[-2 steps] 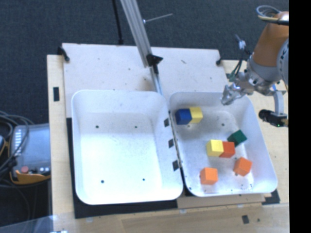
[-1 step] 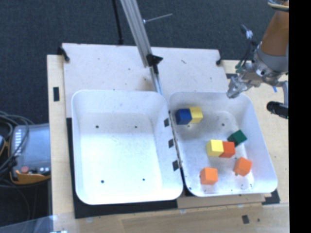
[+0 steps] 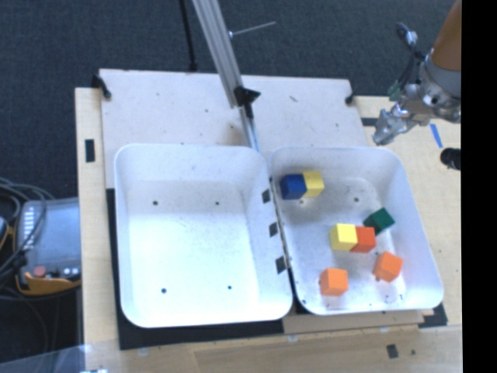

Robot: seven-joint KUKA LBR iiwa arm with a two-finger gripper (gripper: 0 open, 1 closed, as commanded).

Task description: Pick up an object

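Right bin (image 3: 415, 208), near edge: two orange blocks, one (image 3: 334, 280) toward the divider, the other (image 3: 387, 266) by the right wall. Behind them a yellow block (image 3: 342, 236) touches a red-orange block (image 3: 363, 239); a green block (image 3: 379, 221) sits just beyond. Farther back, blue block (image 3: 292, 186) touches another yellow block (image 3: 313, 182), near the divider. The bin's far right corner floor is bare. The gripper (image 3: 386, 129) hangs beyond that corner, over the table (image 3: 373, 111); state of jaws cannot be told.

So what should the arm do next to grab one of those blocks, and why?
Probably swing the gripper in over the right bin and lower it toward the green block. The gripper sits outside the bin's far right corner, above the bench, with nothing seen in it. The green block lies nearest that corner, though it sits close to the yellow block and an orange block.
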